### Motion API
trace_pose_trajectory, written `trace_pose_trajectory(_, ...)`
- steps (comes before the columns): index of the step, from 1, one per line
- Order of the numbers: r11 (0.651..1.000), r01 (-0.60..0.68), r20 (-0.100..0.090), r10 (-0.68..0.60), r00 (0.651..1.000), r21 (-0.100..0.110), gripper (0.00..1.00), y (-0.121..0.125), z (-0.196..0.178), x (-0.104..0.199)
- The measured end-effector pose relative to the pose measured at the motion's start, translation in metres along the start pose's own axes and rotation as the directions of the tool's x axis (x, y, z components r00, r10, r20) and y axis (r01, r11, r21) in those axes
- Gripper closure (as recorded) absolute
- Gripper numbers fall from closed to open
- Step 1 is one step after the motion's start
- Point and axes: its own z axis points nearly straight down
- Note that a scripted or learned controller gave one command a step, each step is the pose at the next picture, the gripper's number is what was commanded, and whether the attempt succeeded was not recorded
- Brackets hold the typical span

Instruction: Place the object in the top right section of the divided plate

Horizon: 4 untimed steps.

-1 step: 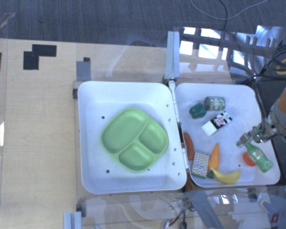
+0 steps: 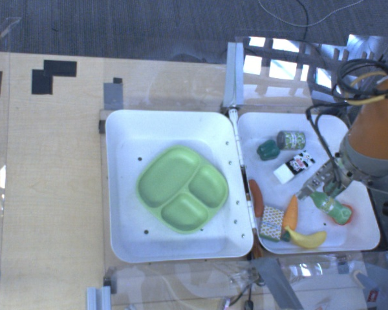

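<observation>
Pale wooden surface meets grey carpet beyond. Over the right bin, the tool hangs, its opening impossible to judge; left of it, the green plate fills the other bin.

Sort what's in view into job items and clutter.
Job: divided plate in the left bin; gripper over the right bin; green bottle beneath it.

Clutter: banana, carrot, can, sausage.
</observation>
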Motion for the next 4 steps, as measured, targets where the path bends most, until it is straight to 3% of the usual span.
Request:
trace_pose_trajectory(1,0.982,0.188,0.002,-0.188,0.982,-0.001,1.00,0.036,-0.031,0.052)
trace_pose_trajectory(2,0.972,0.233,0.001,-0.233,0.972,0.000,1.00,0.038,-0.017,0.022)
trace_pose_trajectory(3,0.868,0.496,0.003,-0.496,0.868,-0.002,1.00,0.059,-0.051,0.078)
trace_pose_trajectory(4,0.850,0.527,0.001,-0.527,0.850,-0.002,1.00,0.099,-0.067,0.123)
